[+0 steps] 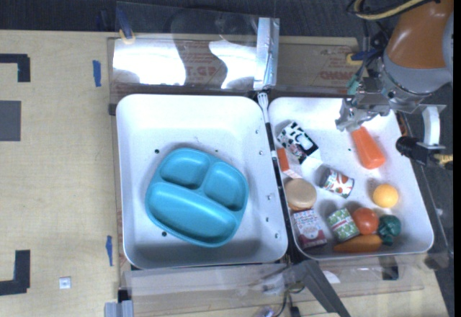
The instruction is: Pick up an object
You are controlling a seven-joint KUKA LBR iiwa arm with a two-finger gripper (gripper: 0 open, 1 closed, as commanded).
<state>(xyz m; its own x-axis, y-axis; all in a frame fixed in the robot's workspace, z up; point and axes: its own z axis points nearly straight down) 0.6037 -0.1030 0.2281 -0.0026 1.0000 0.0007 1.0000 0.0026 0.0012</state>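
Note:
The right white bin [325,111] holds several small toys: a black-and-white carton [297,140], an orange bottle-like piece [369,149], a burger [300,193], a small can [336,183], an orange ball [386,196], a red box [309,228], a green box [341,222], a tomato [365,220], a carrot [357,243] and a dark green piece [390,228]. My gripper [354,118] hangs over the bin's back right, just above the upper end of the orange piece. Nothing shows between its fingers.
The left white bin [137,121] holds a blue divided plate [196,195]. A shiny clear panel [194,56] stands behind the bins. The arm's grey body with its orange band [421,34] fills the upper right. Wooden bench [50,186] lies to the left.

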